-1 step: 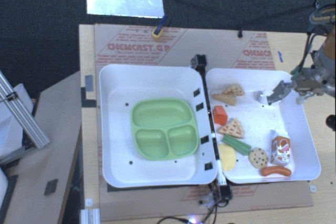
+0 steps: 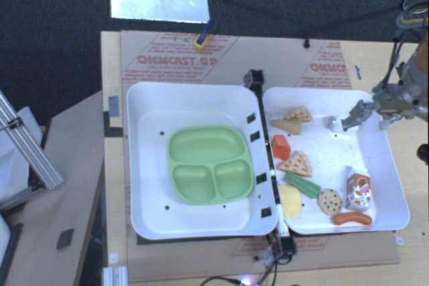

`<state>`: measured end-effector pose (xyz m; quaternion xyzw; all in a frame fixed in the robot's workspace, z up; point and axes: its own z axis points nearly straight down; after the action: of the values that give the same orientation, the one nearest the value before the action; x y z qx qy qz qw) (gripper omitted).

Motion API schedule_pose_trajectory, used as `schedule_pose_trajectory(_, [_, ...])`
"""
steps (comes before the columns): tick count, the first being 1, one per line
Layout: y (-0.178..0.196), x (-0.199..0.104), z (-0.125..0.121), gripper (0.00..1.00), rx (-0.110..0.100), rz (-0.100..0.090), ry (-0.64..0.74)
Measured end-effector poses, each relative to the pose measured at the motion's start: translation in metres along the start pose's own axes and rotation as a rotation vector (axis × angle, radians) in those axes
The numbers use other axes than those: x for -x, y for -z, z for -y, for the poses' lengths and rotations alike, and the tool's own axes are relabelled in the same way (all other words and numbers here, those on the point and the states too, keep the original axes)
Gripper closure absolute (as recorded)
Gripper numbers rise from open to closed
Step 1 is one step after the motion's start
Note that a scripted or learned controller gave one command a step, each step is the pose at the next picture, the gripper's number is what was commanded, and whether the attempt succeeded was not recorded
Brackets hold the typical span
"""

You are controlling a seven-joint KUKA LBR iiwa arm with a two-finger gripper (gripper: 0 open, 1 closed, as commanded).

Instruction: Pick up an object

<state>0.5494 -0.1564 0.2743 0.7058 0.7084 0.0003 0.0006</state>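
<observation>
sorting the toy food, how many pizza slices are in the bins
2, both in the right bin: one pizza slice near its far-left corner, the other pizza slice lower down, between the red block and the green stick. None looks hidden.

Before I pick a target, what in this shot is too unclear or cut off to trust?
- Claw, camera view: small and blurred, finger state unreadable.
- Arm: cut off by the right edge.
- Carton: label print too small to read.
- Yellow piece: partly hidden by the bin divider.
</observation>
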Motion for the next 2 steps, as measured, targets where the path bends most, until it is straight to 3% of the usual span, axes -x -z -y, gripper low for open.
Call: schedule_pose_trajectory(2, [-0.105, -0.001, 0.004, 0.0, -0.004, -0.002, -0.003])
